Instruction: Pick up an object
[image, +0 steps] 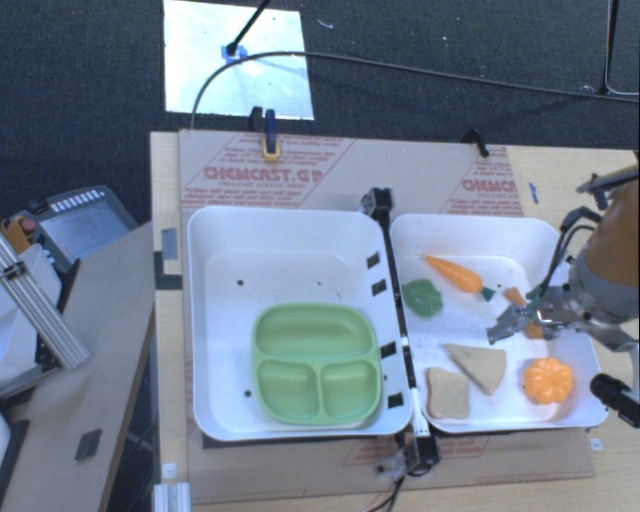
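Observation:
My gripper (518, 322) hangs low over the right side of the right bin (470, 425), coming in from the right edge. A small orange piece (514, 296) lies right at its tip, partly hidden by it. Below the gripper lie a tan wedge (479, 365) and an orange pumpkin-like toy (548, 380). A carrot (455, 273) lies up and to the left, with a green leafy toy (422, 298) beside the bin's left wall. A bread slice (448, 393) lies in the front left corner.
The left bin (230, 250) holds a green divided plate (316, 362) toward its front. A black divider (392, 300) with clips runs between the bins. Cables cross the far bench, and a grey device (85, 225) stands at the left.

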